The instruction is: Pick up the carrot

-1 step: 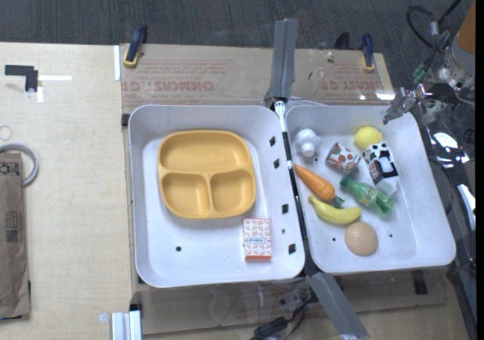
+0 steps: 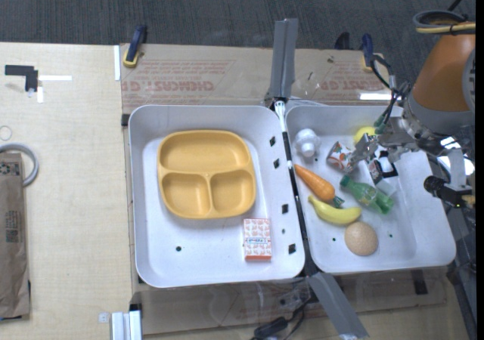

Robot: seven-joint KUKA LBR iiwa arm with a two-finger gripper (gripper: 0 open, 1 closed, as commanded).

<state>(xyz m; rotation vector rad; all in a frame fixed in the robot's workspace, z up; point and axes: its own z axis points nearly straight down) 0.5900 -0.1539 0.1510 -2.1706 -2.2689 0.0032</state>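
Though unobstructed, carrot (image 2: 314, 182) touching banana (image 2: 336, 213)

A: State the contents of the left bin (image 2: 144, 202).
B: One yellow divided plate (image 2: 206, 173) at centre. One small red-and-white carton (image 2: 258, 239) just off the plate at its 5 o'clock.
A: State the contents of the right bin (image 2: 423, 251).
B: A banana (image 2: 335, 212) near centre. A brown egg (image 2: 361, 239) at the banana's 5 o'clock. A green bottle (image 2: 367, 193) at its 2 o'clock. A white round object (image 2: 305, 139) at its 11 o'clock, near the bin's top-left corner.
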